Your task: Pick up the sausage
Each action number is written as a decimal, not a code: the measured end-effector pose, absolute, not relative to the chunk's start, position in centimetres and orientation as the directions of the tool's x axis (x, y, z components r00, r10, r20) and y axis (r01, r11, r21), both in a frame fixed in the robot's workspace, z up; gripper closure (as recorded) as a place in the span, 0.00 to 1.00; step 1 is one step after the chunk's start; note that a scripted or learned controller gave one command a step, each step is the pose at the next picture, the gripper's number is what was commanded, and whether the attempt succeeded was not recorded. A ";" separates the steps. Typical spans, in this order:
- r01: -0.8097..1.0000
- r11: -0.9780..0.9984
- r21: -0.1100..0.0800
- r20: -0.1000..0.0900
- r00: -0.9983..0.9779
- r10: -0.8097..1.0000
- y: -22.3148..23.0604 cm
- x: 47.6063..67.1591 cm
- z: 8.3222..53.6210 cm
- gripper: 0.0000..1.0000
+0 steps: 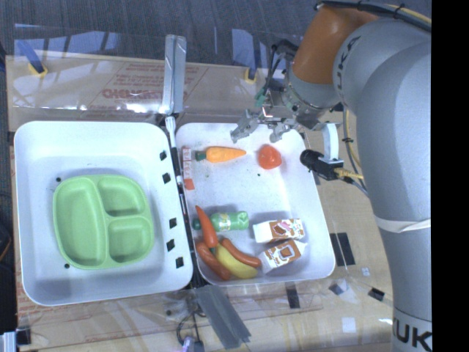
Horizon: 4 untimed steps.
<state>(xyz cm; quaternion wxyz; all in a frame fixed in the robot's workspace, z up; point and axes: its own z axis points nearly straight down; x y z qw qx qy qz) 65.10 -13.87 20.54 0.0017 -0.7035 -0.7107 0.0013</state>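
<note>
- We saw the metal two-finger gripper (261, 128) poised above the right white bin's (316, 218) far edge, fingers spread and grasping nothing.
- The reddish-brown sausage (239, 254) lay well apart from it, near the bin's front-left corner, pressed against a yellow banana (236, 265).
- Its long axis ran slantwise, from upper left down to lower right.

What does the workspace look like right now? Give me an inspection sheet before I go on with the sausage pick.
Surface: two white bins side by side; right bin holds the food, left bin a green tray.
Job's things: sausage at the right bin's near-left corner, beside the banana.
Clutter: carrot, tomato, green bottle, two cartons.
Grippers: gripper open at the right bin's far edge, holding nothing.
Cables: along the wrist.
Surroundings: nothing seen.
</note>
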 end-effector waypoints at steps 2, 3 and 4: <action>0.952 0.307 -0.002 0.003 -0.307 0.952 -12.6 47.6 9.1 0.00; 0.926 0.377 0.000 0.000 -0.377 0.926 -18.1 56.5 9.2 0.00; 0.996 0.090 0.000 0.000 -0.090 0.996 -20.6 63.7 9.3 0.00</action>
